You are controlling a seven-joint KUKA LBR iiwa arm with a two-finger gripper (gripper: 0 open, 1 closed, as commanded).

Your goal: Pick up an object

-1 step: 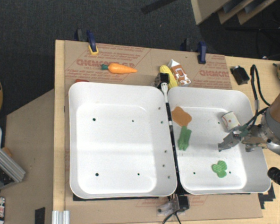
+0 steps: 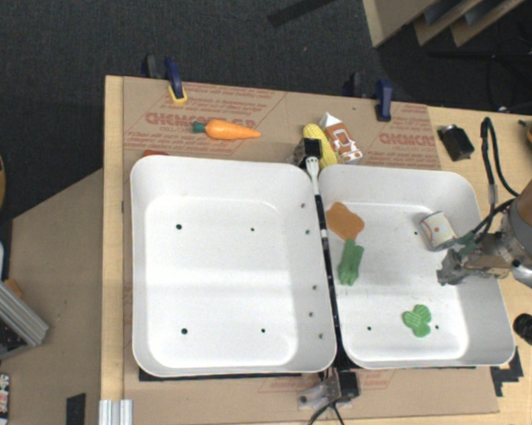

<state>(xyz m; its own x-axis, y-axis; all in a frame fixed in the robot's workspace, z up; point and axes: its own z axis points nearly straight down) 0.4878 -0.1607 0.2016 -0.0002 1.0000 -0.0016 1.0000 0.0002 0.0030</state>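
Note:
The right bin (image 2: 403, 181) holds an orange-brown flat piece (image 2: 345, 221), a green block (image 2: 350, 263), a small white cube-like object (image 2: 437, 228) and a green leafy toy (image 2: 417, 320). My gripper (image 2: 453, 263) hangs over the right bin's right side, just below and right of the white object, and above the green leafy toy. Nothing is visible between its tips.
The left bin (image 2: 160, 178) lies beside the right one. Outside the bins, on the cardboard at the back, lie a toy carrot (image 2: 228, 131), a yellow item (image 2: 314, 140) and a small carton (image 2: 342, 143). Blue clamps (image 2: 175, 80) hold the board's far edge. Cables run at the right.

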